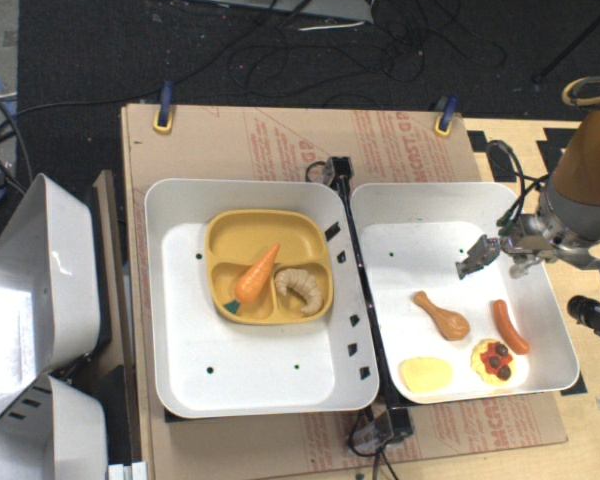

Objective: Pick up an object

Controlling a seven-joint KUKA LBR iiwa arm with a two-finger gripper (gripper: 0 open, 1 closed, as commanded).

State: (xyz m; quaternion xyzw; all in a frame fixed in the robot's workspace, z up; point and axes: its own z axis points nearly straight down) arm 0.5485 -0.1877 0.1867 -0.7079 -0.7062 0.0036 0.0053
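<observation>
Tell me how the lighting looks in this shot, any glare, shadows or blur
In the camera view, light is bright and even over both bins; the right bin floor is nearly washed out, with soft shadows beside the drumstick and sausage. The gripper looks slightly soft. The dark floor at the top shows little detail, and the yellow plate stays sharp.

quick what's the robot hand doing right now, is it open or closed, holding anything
Hand: above the right bin, over its upper part; open or closed cannot be told, and nothing is seen held in it.
</observation>
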